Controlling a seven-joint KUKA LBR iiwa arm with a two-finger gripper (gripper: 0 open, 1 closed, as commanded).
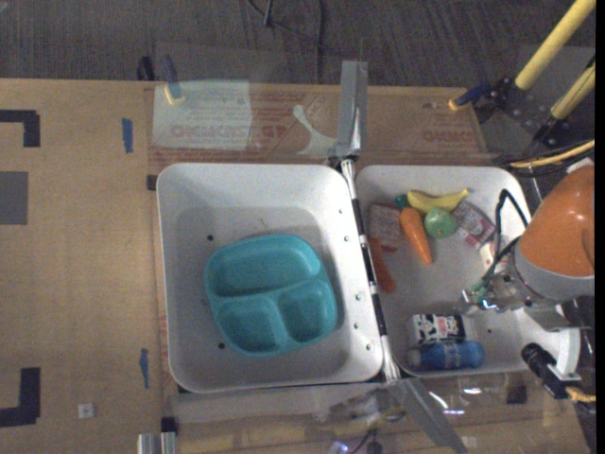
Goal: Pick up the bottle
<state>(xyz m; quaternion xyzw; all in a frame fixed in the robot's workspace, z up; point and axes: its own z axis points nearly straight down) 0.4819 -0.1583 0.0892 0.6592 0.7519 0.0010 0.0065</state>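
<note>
The blue bottle point(454, 355) lies on its side along the front wall of the right bin point(492, 183), its pale end pointing left. A small black-and-white carton point(436, 327) rests just behind it, touching or nearly so. My gripper point(484, 298) hangs over the bin's right part, above and to the right of the bottle and apart from it. Nothing shows in its grasp. The grey arm with its orange band point(565, 235) comes in from the right edge.
At the back of the right bin lie a banana point(437, 199), a carrot point(415, 235), a green ball point(440, 222), a pink packet point(474, 223), a brown packet point(385, 225) and a red stick point(380, 265). A teal divided plate point(271, 293) sits in the left bin point(189, 197).
</note>
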